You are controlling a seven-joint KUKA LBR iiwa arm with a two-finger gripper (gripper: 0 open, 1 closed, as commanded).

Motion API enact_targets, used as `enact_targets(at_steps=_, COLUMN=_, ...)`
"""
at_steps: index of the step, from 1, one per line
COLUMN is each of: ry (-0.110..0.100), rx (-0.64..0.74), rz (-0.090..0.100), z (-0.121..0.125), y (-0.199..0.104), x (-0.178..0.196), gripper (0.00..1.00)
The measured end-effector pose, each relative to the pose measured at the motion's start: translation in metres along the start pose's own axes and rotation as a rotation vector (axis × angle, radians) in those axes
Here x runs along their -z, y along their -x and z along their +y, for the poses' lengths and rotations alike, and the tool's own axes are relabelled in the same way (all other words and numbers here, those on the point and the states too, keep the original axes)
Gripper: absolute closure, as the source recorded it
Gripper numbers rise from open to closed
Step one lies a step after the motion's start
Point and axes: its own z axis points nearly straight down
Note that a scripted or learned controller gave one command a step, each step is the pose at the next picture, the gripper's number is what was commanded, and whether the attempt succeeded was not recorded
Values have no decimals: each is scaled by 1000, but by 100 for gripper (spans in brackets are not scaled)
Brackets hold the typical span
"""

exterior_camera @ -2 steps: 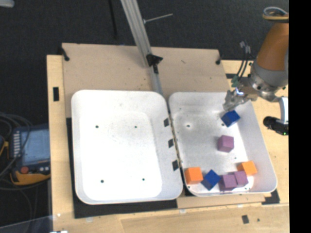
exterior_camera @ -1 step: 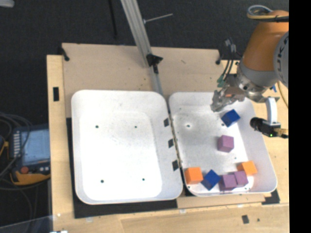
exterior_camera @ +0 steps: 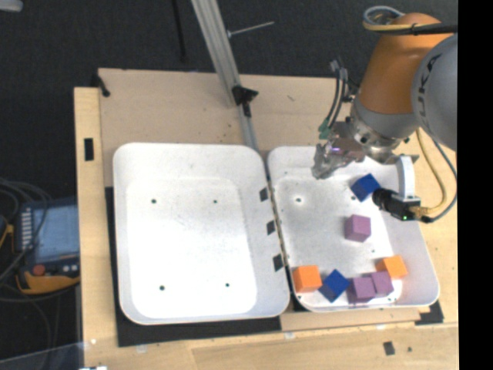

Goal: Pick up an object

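From my screen I see the gripper [exterior_camera: 330, 160] hanging over the far part of the right bin [exterior_camera: 308, 222], near its upper left corner, under the grey wrist and the orange band of the arm [exterior_camera: 397, 68]. Whether it is released or clenched I cannot tell, because the picture is too blurred there, and I see no block in it. The nearest block is a blue cube [exterior_camera: 365, 186], just to the right of the gripper and a little nearer to me, apart from it. A purple cube [exterior_camera: 357, 227] lies alone in the middle of the bin. Along the near edge are an orange cube [exterior_camera: 307, 277], a second blue cube [exterior_camera: 334, 284], two purple cubes [exterior_camera: 371, 287] touching each other, and an orange cube behind them [exterior_camera: 395, 266]. The blocks look matte with sharp edges. Both bins are shallow, white, smooth, with rounded corners; the left bin [exterior_camera: 192, 230] shows a few small dark dots.
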Motion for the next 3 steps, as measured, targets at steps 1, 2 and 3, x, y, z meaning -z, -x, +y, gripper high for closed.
enact_targets(at_steps=1, ry=-1, rx=1, rz=1, z=-12, y=-57, x=8, gripper=100)
enact_targets(at_steps=2, ry=0, rx=-1, rz=-1, z=-11, y=-104, x=7, gripper=100)
enact_targets(at_steps=3, ry=-4, rx=1, rz=0, z=-23, y=-155, x=12, gripper=100)
